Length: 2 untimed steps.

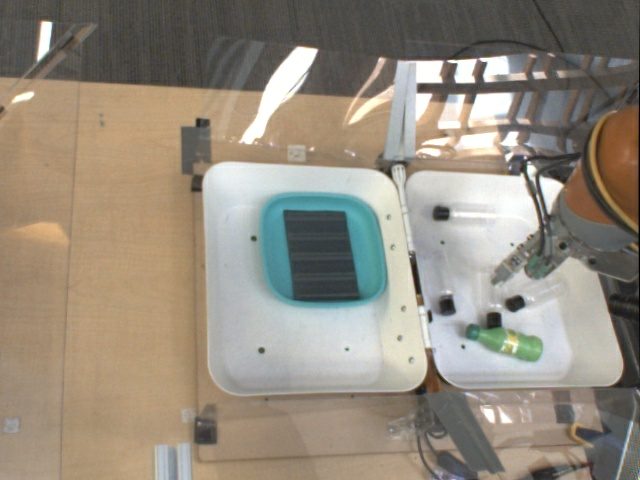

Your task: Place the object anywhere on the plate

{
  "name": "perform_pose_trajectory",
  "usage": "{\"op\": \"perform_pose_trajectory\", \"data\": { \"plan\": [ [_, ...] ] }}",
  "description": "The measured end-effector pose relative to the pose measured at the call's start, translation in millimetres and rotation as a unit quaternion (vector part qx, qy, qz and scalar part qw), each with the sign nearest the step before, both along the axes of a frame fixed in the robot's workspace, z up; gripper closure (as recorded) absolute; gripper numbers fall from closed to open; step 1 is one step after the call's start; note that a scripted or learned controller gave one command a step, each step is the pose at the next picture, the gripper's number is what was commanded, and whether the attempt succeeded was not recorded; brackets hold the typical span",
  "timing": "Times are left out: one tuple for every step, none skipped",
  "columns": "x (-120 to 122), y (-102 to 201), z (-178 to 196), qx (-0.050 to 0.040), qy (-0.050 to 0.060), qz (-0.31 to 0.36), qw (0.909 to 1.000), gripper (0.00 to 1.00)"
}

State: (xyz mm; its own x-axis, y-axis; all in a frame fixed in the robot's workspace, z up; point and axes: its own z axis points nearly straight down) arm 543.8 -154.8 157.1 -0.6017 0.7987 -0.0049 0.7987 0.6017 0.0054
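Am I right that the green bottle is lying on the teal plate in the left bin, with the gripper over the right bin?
Not quite. The camera view shows the green bottle lying in the right bin, not on the teal plate. The gripper is over the right bin.

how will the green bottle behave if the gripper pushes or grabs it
The green bottle lies on its side in the right bin, so a sideways nudge would probably roll it. It looks small and plastic, so likely light and stiff. Its rounded, glossy body may slip between the fingers of the gripper unless it is grasped across the middle.
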Motion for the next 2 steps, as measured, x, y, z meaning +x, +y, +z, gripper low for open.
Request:
{"op": "perform_pose_trajectory", "data": {
  "plan": [
    [-45.1, 44.5, 42.0, -0.0004, -0.001, 0.053, 0.9986, 1.0],
    [-45.2, 44.1, 42.0, -0.0003, -0.001, 0.052, 0.9986, 0.0]
  ]
}}
